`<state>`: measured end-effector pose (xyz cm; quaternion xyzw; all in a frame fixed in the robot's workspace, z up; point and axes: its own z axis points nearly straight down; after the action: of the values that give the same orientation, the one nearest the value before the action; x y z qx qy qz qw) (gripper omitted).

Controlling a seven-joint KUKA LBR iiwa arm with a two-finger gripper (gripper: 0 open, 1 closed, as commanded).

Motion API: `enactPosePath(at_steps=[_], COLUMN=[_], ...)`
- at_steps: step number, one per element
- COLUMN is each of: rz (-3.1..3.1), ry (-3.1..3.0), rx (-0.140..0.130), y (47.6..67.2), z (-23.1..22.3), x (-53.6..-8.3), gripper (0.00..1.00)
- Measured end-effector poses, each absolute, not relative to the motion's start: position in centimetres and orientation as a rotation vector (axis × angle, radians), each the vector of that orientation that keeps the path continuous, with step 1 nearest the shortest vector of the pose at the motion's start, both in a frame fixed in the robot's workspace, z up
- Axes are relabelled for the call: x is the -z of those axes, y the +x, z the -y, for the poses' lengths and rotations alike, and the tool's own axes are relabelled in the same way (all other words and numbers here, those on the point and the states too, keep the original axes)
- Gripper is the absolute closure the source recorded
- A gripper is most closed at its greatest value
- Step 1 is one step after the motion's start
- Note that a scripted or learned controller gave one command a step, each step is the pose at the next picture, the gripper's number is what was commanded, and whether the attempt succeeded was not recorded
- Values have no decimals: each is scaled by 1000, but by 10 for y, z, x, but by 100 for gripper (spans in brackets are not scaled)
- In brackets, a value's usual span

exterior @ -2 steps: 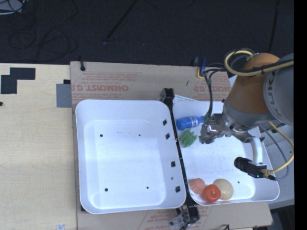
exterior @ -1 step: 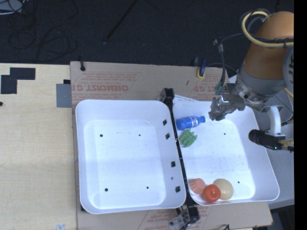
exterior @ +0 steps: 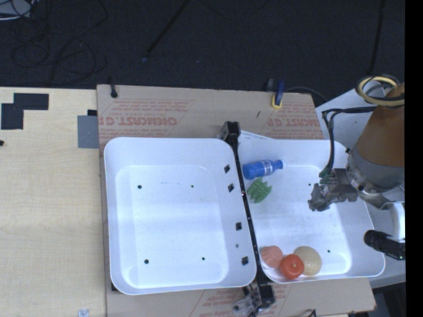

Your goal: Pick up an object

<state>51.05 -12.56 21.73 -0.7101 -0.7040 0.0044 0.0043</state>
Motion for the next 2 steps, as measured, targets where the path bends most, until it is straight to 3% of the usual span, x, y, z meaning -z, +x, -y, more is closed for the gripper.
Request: enactPosePath(at_steps=[1, 2], rz=[2219, 2213], ry=[-2220, -2222], rx=[-3, -1], y=[499, 500], z=[90, 92], x=[-81, -98], gripper=[100, 100])
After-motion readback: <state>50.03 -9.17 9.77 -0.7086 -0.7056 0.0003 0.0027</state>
